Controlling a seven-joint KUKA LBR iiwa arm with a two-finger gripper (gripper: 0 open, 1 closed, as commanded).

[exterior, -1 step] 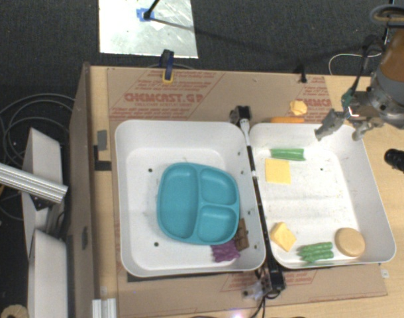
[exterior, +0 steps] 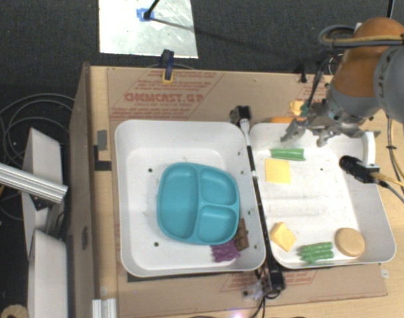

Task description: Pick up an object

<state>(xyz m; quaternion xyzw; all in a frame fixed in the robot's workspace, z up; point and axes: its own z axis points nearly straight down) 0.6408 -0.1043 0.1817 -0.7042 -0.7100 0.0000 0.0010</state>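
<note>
Two white bins on a cardboard-topped table point(exterior: 189, 88).
Approach step: the claw point(exterior: 306, 132) hangs spread and empty at the right bin's point(exterior: 381, 234) far edge, just above the green pod point(exterior: 287, 154); next it must drop and pinch.

Arm point(exterior: 381, 78): grey rounded housing, smooth, bulky at wrist. Orange band point(exterior: 367, 52) above wrist, domed, glossy, wider than grey section below. Thin pale cables looped beside orange band, toward its left. Dark thin cables run down from band to wrist. Gripper point(exterior: 306, 132): light grey metal, slim prongs below wrist, small dark fittings at base. Detail blurred.
</note>
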